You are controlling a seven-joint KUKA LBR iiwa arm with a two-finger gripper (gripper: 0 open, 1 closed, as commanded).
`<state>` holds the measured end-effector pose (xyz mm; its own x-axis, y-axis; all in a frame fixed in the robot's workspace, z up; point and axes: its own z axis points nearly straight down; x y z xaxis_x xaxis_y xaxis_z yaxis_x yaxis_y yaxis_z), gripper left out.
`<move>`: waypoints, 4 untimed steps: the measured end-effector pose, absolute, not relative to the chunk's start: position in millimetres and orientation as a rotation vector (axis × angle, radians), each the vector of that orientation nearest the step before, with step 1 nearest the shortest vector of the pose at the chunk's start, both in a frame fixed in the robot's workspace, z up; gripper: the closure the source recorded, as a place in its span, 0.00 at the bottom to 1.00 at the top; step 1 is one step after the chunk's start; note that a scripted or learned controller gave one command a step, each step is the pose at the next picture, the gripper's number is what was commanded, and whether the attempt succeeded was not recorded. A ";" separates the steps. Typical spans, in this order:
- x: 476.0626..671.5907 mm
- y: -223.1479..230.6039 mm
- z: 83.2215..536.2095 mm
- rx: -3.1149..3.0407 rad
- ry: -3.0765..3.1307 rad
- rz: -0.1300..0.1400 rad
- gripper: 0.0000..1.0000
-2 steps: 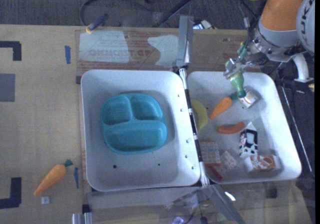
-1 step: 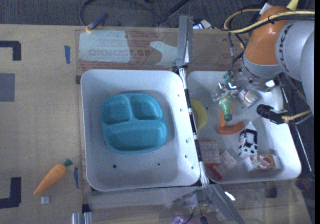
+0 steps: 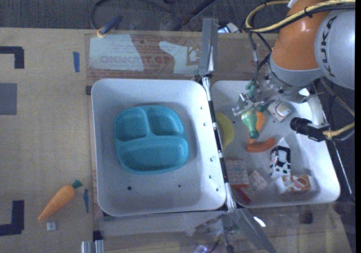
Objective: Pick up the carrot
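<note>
Gripper (image 3: 252, 105) low over right bin (image 3: 330, 173), grip state unclear, arm bent in from right, carrot (image 3: 57, 201) on bench.

arm (image 3: 316, 31) cut off by top and right edges. gripper (image 3: 254, 102) fingers too cluttered to read. yellow item (image 3: 227, 129) at right bin's left wall half hidden.

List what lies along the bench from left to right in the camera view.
Carrot on the bench → blue divided tray in the left bin → yellow item → tool → black-and-white carton in the right bin.
</note>
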<state>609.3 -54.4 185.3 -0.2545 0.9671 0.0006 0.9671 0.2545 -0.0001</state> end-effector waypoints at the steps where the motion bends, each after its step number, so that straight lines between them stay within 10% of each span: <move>1: 487.2 -35.3 184.1 -1.885 -2.510 0.001 1.00; 2: 527.4 -54.2 318.4 -1.174 -2.918 -0.002 1.00; 3: 527.4 -54.4 318.4 -1.174 -2.918 -0.002 0.00; 4: 578.8 -43.6 184.4 -1.073 -2.954 -0.002 0.00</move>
